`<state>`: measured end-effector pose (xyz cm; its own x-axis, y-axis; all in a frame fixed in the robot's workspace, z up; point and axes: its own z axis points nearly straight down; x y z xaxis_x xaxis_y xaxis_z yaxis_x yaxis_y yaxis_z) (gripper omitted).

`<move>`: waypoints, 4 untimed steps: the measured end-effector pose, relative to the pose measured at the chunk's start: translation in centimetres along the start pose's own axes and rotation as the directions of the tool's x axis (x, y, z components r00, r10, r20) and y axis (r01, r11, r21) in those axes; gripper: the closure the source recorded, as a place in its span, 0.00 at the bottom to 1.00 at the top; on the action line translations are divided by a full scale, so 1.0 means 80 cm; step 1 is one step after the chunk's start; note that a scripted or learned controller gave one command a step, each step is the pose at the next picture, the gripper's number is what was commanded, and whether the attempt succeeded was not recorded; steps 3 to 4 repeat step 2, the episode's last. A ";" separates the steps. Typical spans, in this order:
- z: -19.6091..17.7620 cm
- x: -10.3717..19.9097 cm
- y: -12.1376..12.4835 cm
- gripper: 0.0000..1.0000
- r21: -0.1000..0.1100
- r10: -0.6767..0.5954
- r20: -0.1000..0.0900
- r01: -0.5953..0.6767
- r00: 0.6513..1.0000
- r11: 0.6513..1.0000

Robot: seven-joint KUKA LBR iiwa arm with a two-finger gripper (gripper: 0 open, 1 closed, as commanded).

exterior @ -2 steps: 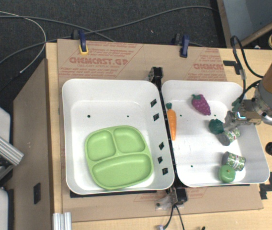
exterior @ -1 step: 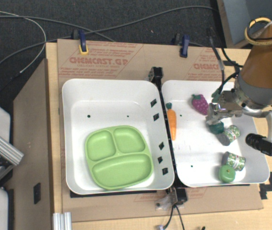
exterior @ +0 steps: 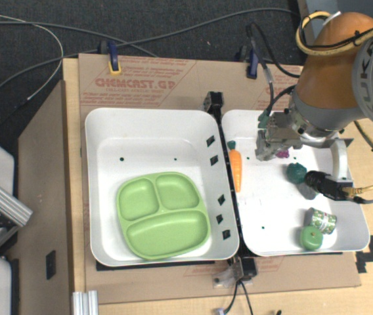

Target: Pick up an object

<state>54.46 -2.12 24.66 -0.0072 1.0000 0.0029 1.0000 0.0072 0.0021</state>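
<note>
The end effector (exterior: pixel 270 146) hangs over the right bin (exterior: pixel 265 235), just right of the carrot (exterior: pixel 236 168). I cannot tell its state. The teal toy (exterior: pixel 296 172) lies right of the carrot. A green plate (exterior: pixel 163 213) sits in the left bin (exterior: pixel 101 176).

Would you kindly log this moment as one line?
end effector: over right bin | carrot: by divider | green tray: left bin

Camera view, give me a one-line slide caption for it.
Pincer hangs over the right bin near a carrot; a green divided plate lies in the left bin.
</note>
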 end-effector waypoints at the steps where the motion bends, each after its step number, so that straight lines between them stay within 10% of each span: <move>1: 0.000 0.062 0.026 1.00 0.000 0.000 0.000 0.000 1.000 1.000; 4: 0.012 0.115 0.037 1.00 0.001 0.002 0.001 -0.002 1.000 1.000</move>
